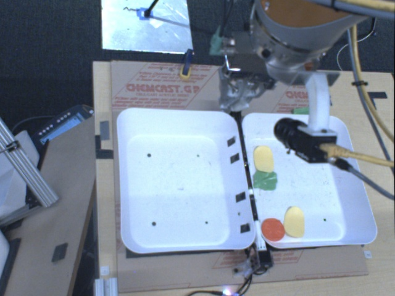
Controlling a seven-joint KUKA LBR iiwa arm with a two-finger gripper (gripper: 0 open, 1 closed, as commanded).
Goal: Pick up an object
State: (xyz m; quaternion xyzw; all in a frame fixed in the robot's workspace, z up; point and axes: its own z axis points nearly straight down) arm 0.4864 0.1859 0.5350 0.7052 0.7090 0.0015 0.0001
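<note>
**Gripper high over the bins' back edge, 4 pieces waiting in the right bin**

The gripper (239, 94) hangs at the far edge of the bench, above the point where the 2 white bins meet. It is well apart from anything worth picking. Its fingers are a dark blur against the cardboard, so I cannot tell whether they are spread or closed; nothing shows between them.

All candidates lie in the right bin (352, 193). A pale yellow piece (263, 158) sits near the centre divider, with a green piece (265, 180) touching its near end. At the front of the bin, a red disc (273, 229) lies right against a second yellow piece (294, 221). The left bin (179, 177) holds nothing to grasp.

Risks, as I judge them:
- Each item touches a neighbour, so a descent could push 1 piece aside or catch 2.
- The pieces look flat and low, so fingers may close above them or scrape the floor.
- The first pair and the red disc sit close to the divider wall, which could block a finger.
- The black camera unit (299, 139) on the arm hangs over the bin and hides part of it.
</note>
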